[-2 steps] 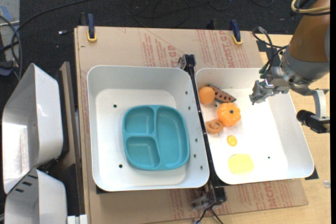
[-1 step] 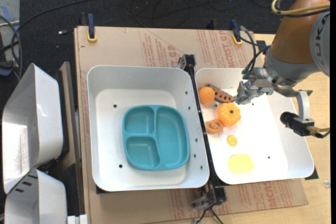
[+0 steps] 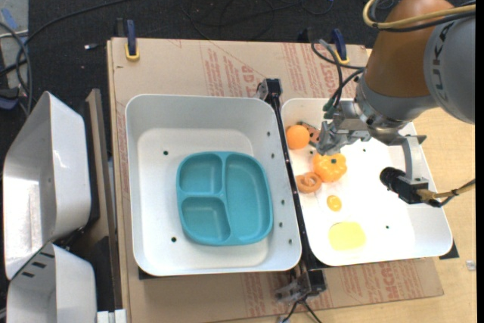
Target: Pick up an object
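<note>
From the camera view, two white bins are seen side by side on the bench. The left bin is occupied by a teal divided tray, lying flat near its middle. Over the right bin, the grey arm is reached in from the right, its orange band bulking large above the wrist. The gripper is brought low at the bin's left part, directly above an orange pepper-shaped toy; contact seems to be made, but whether the pincer is released or clenched cannot be told from here. An orange ball is found just left of the gripper, near the bin's wall. A small orange ring-like piece is lying beside the pepper toy. Below, a small yellow-orange piece and a pale yellow disc are spotted, well apart from the gripper.
</note>
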`<state>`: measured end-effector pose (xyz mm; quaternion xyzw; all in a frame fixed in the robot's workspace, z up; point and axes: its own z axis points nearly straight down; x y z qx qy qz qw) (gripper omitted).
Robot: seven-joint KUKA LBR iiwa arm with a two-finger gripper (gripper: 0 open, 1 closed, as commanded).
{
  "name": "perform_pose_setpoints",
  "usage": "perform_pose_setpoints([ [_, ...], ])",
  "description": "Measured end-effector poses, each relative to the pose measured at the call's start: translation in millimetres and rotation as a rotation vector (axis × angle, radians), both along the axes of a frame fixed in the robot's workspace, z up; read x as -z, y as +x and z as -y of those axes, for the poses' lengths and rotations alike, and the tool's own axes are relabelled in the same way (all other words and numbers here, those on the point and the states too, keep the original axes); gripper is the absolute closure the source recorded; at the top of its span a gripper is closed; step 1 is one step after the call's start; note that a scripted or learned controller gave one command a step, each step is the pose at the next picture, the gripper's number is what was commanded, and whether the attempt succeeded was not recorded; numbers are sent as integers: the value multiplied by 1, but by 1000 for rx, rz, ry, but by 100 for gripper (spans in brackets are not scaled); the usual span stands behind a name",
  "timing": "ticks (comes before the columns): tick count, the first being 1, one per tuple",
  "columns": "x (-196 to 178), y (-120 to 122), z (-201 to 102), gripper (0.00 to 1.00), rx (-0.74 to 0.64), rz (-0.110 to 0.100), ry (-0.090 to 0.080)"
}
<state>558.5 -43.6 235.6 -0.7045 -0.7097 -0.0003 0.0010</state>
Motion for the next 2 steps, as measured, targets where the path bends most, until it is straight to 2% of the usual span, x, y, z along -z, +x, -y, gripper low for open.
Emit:
perform_pose_setpoints([
  [1, 8, 0, -53, 100, 0, 0, -1],
  [2, 16, -11, -111, 100, -1, -1, -1],
])
